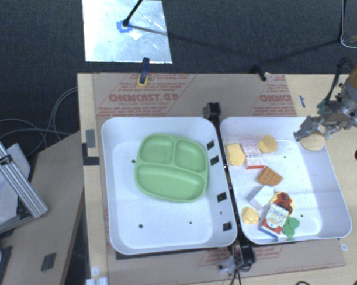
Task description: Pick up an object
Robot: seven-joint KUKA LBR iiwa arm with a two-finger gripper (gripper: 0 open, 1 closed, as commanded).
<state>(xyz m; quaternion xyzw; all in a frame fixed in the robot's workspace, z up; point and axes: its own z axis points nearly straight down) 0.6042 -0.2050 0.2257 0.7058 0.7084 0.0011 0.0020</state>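
Observation:
My gripper (314, 130) hangs at the far right edge of the right bin (329, 180), reaching in from the right. A flat tan round piece (312, 143) sits directly under it, touching or nearly touching; whether it is held is unclear. Several toy foods lie in the right bin: a yellow block (235, 154), a white and red packet (251, 150), a yellow round piece (267, 144), an orange waffle (270, 176), a white block (262, 195), a small yellow lump (249, 215), a colourful carton (278, 211) and a green piece (291, 225).
A green divided plate (170, 167) lies in the left bin (120, 228). A black divider with clips (221, 166) runs between the bins. Cables trail off the bench's left side, and a metal frame (16, 180) stands at the far left.

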